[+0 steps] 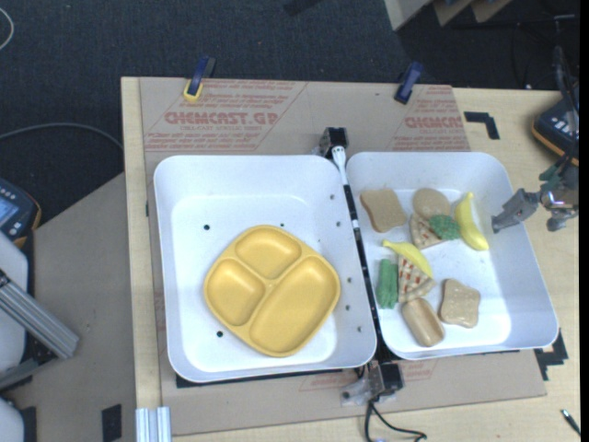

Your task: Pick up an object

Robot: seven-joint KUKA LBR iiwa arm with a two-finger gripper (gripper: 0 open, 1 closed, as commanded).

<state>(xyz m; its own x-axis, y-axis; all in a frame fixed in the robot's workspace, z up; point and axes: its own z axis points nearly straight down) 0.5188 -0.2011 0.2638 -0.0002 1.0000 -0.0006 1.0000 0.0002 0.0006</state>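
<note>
The gripper [512,212] sits at the right rim of the right bin [525,284], reaching in from the right edge of the view; one grey finger [508,215] shows against the white wall, angled down and to the left, and nothing is visible in its grasp, though I cannot tell how far it is opened. Just to its left, inside the bin, lies a yellow banana [471,221], nearly upright in the view. Touching the banana on the left is a small green leafy piece [444,226], which rests against a pizza slice [424,233] and a tan roundish piece [430,202]. Farther left is a slice of toast [382,209]. Below these a second, smaller banana [407,254] lies across another pizza slice [414,284], with a green pickle-like piece [387,283] just beside it toward the bin's left wall. Near the bin's lower edge are a hot dog bun [421,321] and a piece of bread [459,304], side by side. The left bin [184,210] holds a yellow divided plate [271,289] with three compartments. Both bins rest on a brown cardboard sheet [230,113] covering the bench.
</note>
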